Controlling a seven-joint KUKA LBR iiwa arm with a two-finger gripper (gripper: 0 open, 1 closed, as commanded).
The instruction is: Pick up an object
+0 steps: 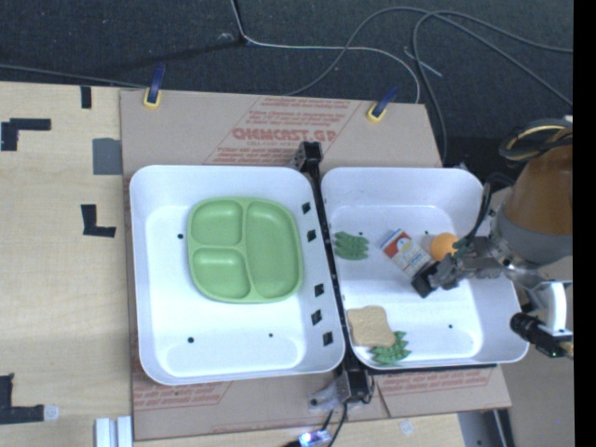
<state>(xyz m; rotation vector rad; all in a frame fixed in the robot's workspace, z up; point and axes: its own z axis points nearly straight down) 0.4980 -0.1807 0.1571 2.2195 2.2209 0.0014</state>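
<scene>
You are looking down on a pale wooden bench (56, 277) with a brown cardboard sheet (279, 128) lying across it and dark carpet with loose cables running along the top of the frame.

Nearest you, at the lower edge of the right bin (466, 189), a tan slice of toast (369, 324) is lying flat, with a small green leafy piece (393, 347) touching its lower right corner. Further up, near the bin's left wall, another small green leafy item (351, 244) is sitting alone. In the middle of this bin a small red and white packet (400, 249) is resting, and just to its right an orange ball (444, 245) is sitting.

The gripper (430, 277) is reaching in from the right of the frame, its dark tip sitting low just below the packet and ball. You cannot tell whether it is spread or pinching anything. The grey arm (535, 212) is filling the right edge.

In the left bin (149, 250), a green divided plate (246, 250) is lying flat, slightly above centre.
</scene>
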